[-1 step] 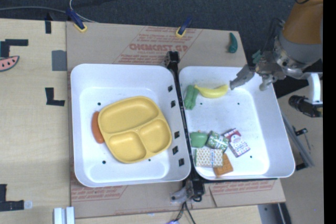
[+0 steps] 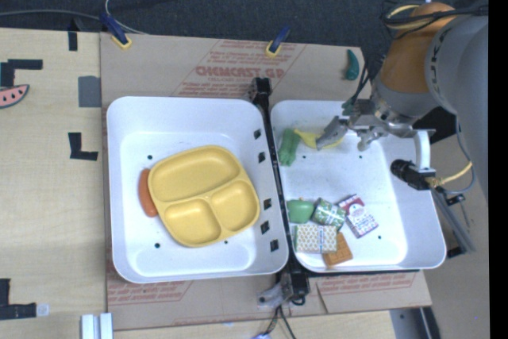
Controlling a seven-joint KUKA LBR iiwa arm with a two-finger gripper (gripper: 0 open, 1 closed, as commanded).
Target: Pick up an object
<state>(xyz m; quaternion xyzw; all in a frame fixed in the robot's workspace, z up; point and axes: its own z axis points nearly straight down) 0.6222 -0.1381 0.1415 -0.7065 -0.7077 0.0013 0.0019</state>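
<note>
The arm [image 2: 468, 67] is smooth grey with a rounded orange band [image 2: 409, 59] above the wrist — thin cables loop beside it, and its tool [image 2: 355, 134] is pale metal.

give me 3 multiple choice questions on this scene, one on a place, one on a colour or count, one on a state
1. Where does the divided tray lie?
A. left bin
B. right bin
C. on the cardboard

2. What colour is the divided tray?
A. blue
B. yellow
C. red

3. How does the tool stand?
A. outside both bins
B. pressed on the tray
C. over the right bin by a yellow object

Answers: 1 A, it rests inside the left bin. 2 B, its whole surface is yellow. 3 C, it sits at that bin's upper part.
</note>
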